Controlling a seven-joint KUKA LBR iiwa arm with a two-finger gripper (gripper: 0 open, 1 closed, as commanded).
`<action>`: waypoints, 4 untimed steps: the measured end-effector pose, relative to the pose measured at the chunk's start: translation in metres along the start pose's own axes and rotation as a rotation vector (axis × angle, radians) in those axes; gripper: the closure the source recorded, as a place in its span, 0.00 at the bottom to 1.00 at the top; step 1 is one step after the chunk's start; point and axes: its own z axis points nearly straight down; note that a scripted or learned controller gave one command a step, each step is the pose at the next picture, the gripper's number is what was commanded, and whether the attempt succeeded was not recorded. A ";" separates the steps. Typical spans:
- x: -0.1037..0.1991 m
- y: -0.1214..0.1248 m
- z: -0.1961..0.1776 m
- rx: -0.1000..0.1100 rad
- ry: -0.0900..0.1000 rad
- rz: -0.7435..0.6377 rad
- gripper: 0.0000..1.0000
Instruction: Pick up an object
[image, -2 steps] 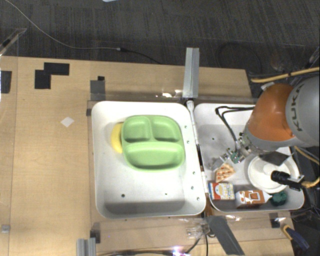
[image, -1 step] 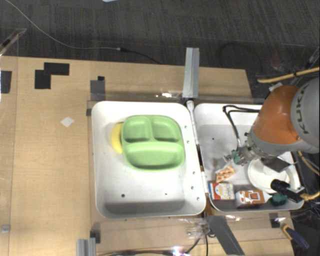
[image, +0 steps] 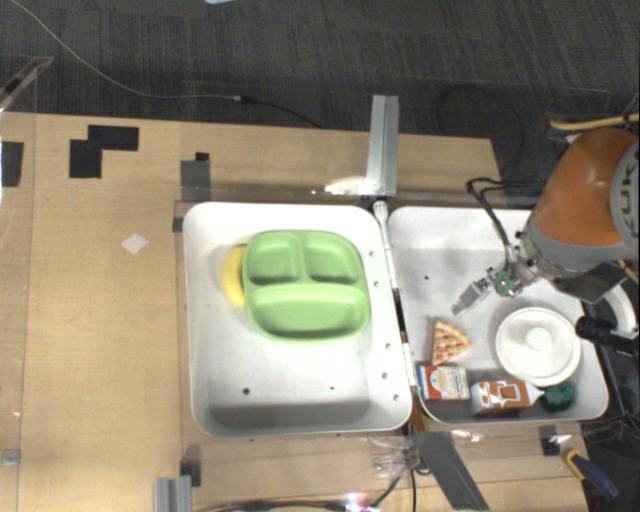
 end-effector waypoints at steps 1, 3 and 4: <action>0.032 0.019 0.039 0.000 0.001 -0.232 0.00; 0.042 -0.024 0.048 -0.011 -0.002 -0.005 0.00; 0.037 -0.018 0.030 -0.029 -0.017 -0.006 1.00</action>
